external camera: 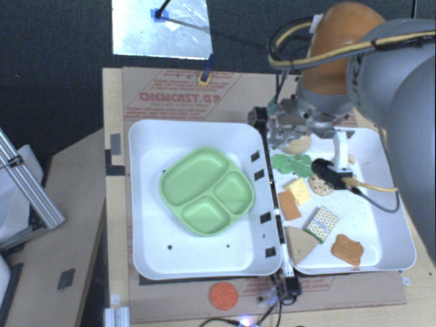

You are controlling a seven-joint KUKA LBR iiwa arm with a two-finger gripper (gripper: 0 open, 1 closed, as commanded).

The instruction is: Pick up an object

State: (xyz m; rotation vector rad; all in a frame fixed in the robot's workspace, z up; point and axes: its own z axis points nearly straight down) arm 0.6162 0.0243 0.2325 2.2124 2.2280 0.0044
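Note:
My gripper hangs low over the far left corner of the right bin, under the orange wrist band. Right beside it lies a tan round piece, partly hidden by the gripper body. Just in front sit a green leafy item and a dark-speckled cookie. Nearer the front are a yellow cheese square, an orange slab, a checkered block, a tan wedge and an orange-brown toast piece.
The left bin holds a green divided plate. A black-and-yellow cable trails across the right bin from the wrist. An orange disc lies on the cardboard in front of the bins. A foil sheet lies behind.

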